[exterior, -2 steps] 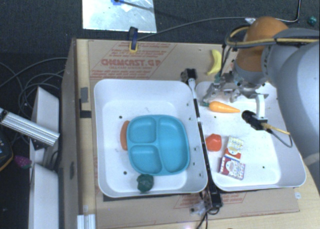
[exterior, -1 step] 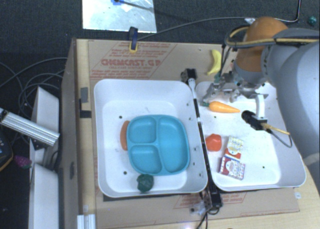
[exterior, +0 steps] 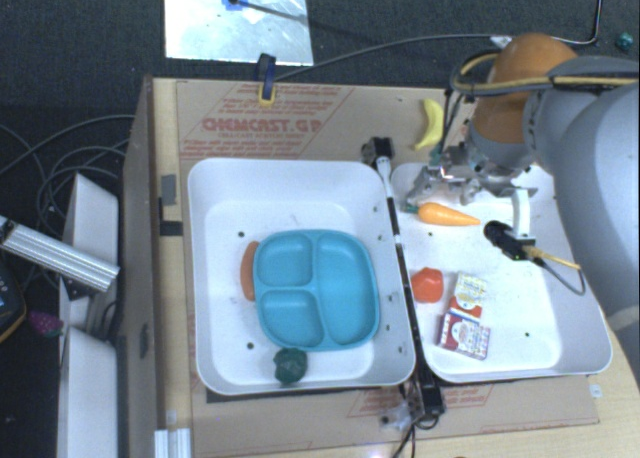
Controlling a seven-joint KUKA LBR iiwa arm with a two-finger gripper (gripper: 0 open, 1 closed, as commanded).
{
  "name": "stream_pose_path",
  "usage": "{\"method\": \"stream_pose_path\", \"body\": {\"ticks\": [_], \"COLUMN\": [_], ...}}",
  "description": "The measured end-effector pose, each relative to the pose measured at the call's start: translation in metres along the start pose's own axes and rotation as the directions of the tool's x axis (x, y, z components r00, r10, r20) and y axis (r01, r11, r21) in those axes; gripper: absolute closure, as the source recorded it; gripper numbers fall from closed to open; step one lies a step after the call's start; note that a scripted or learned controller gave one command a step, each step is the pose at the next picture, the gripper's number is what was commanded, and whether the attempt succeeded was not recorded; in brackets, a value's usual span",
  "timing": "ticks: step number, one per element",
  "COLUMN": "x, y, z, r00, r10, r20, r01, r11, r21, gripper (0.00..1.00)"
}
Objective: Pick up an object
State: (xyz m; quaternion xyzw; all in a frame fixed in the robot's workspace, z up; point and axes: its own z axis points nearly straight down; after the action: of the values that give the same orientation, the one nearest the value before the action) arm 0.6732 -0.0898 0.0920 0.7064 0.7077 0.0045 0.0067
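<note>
at the near edge of the right bin, a red-and-white box lies flat at about 7 o'clock. a small carton sits just beyond it, and a red-orange piece lies beside the carton, close to the wall the two bins share. bare white floor runs from the bin's middle round to 4 o'clock, the widest open stretch on this side.

in the left bin, a dark green lump rests at 6 o'clock, hard by the near rim. a blue divided tray takes the centre, with an orange-red piece tucked against its 9 o'clock edge. a bare strip shows at 12 o'clock.

farther back in the right bin, the carrot lies on its side at 10 o'clock, tip pointing to 3 o'clock, near the dividing wall. the gripper hangs just beyond it by the far rim. whether it is open or closed cannot be told from here, and nothing can be seen in its grasp. the grey arm covers the bin's 1 to 3 o'clock edge. past the far rim, at 11 o'clock, is a yellow banana.
</note>
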Motion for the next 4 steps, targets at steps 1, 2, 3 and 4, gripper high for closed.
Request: {"method": "stream_pose_path", "body": {"ticks": [1,2,3,4], "x": [0.0028,0.0009,0.0028,0.0028], "y": [-0.0011,-0.0002,-0.0004,-0.0004], "z": [0.0002,0.0002,0.0004,0.0004], "r00": [1.0,1.0,1.0,1.0], "r10": [-0.001,0.0,-0.001,-0.001], "r20": [0.003,0.001,0.003,0.003], "r01": [0.001,0.0,0.001,0.001], "r11": [1.0,1.0,1.0,1.0], "r21": [-0.001,0.0,0.0,0.0], "gripper": [0.0,0.0,0.0,0.0]}}
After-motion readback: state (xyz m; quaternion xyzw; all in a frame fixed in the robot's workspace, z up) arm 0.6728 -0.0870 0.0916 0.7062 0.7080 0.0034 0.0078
